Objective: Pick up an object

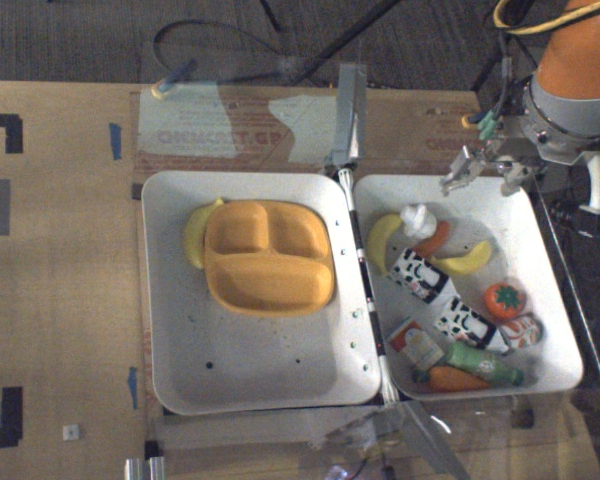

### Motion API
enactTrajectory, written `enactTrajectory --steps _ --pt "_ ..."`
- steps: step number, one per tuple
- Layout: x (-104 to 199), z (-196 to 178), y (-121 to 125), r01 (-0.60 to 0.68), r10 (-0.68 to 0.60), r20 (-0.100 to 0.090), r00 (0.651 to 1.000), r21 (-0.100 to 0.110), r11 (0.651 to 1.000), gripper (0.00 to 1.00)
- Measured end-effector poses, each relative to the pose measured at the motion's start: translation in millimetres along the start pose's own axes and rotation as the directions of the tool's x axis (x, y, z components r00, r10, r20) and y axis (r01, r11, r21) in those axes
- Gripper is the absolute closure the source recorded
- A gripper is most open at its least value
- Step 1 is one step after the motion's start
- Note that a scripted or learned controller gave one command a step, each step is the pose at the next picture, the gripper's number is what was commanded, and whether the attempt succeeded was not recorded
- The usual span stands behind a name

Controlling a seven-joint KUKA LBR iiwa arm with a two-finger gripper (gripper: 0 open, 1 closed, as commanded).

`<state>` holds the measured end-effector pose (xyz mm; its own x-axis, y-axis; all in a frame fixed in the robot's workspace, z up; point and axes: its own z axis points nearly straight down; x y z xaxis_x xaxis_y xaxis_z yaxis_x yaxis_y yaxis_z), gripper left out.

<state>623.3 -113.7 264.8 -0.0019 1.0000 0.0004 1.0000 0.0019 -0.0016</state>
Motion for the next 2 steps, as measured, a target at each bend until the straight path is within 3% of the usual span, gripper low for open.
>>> enactTrajectory --steps 1,2 --pt "-63.1 133.7 -31.0 0.133 -0.133 0.000 0.991 -0.001 0.991 0.00" --pt "-81.8 177.1 -30.0 0.192 -0.192 0.000 0.981 -0.001 0.981 0.00"
